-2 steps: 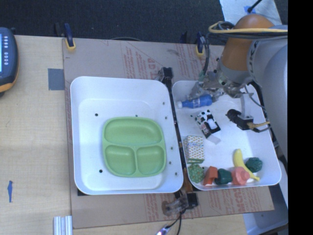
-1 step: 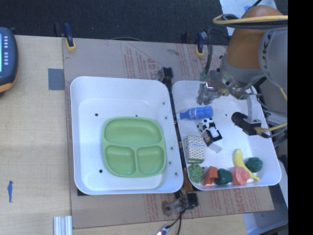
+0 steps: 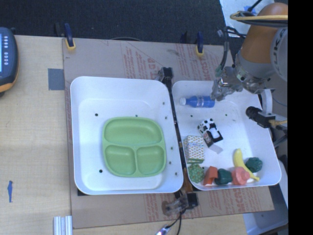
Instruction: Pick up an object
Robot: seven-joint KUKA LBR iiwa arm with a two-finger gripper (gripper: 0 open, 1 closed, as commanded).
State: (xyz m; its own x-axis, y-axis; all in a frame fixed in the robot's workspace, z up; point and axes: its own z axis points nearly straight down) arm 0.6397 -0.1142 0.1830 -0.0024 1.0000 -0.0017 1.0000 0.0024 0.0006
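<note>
A single fixed camera looks down at a slant on the tabletop (image 3: 34, 131), far enough to frame both white bins (image 3: 80, 131); the arm's (image 3: 261, 38) right side is cropped, perhaps partly.

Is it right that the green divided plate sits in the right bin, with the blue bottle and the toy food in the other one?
Not quite. The camera view shows the green divided plate in the left bin, not the right one. The blue bottle and the toy food are in the other bin, as you said.
</note>
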